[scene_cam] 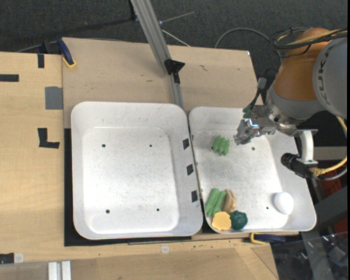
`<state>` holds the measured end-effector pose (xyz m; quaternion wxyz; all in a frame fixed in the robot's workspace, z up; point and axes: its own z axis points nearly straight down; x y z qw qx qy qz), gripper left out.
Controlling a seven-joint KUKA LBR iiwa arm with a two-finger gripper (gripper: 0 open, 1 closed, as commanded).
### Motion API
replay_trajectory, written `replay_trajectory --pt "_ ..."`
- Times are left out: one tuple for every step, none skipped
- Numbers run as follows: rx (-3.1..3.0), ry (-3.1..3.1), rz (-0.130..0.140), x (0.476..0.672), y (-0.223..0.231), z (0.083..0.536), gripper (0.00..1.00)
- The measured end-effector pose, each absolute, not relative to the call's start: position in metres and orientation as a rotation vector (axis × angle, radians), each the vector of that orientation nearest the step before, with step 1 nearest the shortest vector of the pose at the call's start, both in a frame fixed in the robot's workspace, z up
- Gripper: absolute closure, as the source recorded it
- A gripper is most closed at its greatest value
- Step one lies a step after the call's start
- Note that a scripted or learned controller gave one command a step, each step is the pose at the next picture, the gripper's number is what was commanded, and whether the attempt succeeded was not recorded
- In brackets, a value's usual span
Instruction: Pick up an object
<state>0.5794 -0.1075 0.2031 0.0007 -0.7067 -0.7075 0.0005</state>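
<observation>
The right bin [262, 174] holds a small light green knobbly object [220, 146] near its upper middle. At its front left corner lie a green ridged piece [214, 200], a tan piece [229, 201], a yellow round piece [221, 221] and a dark teal piece [238, 219]. A white egg-like object [283, 202] rests near the front right. My gripper [243, 135] hangs just right of the light green object, a little above the bin floor, with nothing seen between its fingers.
The left bin [128, 168] sits beside the right one, joined by black clips. A slanted metal pole [154, 34] rises behind the bins. The grey arm with its orange band [300, 69] comes in from the upper right.
</observation>
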Motion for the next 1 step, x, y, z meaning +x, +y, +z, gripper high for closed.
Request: replay_trajectory --pt "-2.21 -2.228 0.0 0.5749 -0.0436 0.2085 1.0"
